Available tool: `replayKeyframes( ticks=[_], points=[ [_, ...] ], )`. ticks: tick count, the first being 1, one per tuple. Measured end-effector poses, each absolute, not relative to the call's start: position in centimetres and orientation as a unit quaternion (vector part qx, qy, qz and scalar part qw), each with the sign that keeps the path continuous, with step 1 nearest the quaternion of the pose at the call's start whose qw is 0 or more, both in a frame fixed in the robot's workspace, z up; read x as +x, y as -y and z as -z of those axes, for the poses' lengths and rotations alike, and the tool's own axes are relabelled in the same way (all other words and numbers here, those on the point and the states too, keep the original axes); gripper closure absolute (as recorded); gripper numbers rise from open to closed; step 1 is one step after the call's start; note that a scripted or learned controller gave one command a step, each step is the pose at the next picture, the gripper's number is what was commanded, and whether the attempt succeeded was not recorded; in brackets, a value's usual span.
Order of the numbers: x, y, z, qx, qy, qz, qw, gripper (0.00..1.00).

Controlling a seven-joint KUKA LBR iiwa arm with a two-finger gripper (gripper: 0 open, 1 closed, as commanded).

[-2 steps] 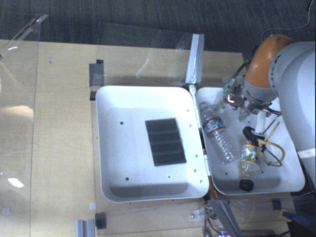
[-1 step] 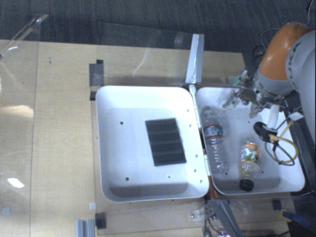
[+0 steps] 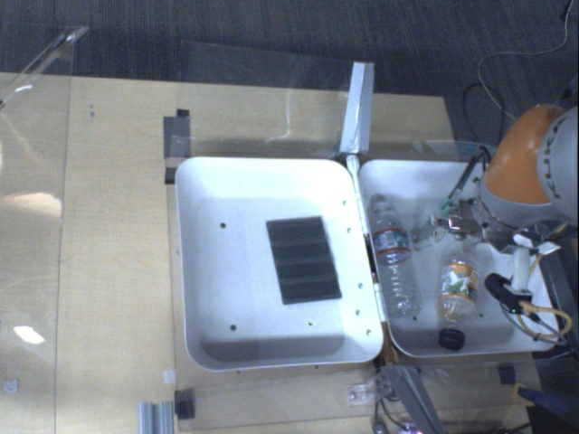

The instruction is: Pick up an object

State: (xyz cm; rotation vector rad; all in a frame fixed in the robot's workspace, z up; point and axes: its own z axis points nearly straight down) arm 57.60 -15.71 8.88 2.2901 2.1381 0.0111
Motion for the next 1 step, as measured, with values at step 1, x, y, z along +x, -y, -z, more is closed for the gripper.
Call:
replayKeyframes(
  ticks=[1],
  points=[
    [57.60, 15.72, -8.88, 0.731, -0.683, -0.0035, 0.004, 0.00]
  ],
)
